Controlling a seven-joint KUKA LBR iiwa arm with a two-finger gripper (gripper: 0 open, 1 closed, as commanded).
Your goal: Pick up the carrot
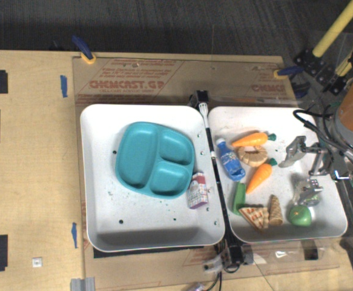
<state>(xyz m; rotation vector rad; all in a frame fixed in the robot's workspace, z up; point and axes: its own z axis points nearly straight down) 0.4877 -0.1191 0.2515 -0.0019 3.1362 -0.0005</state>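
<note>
Two orange carrots lie in the right bin point(333, 223). One carrot point(249, 140) rests near the bin's back, its green top pointing right. The other carrot point(260, 176) lies slanted in the middle, just below a tan bagel point(252, 156). My gripper point(302, 171) hangs over the bin's right side, to the right of both carrots and apart from them. Its metal fingers point(293, 151) stand open with nothing between them. A green apple point(300, 216) sits just below the nearer finger.
The right bin also holds a blue bottle point(229, 161), a green cucumber point(240, 196), a sandwich slice point(255, 216) and a cone point(275, 210). The left bin point(97, 180) holds a teal divided plate point(155, 159) and a small bottle point(196, 191).
</note>
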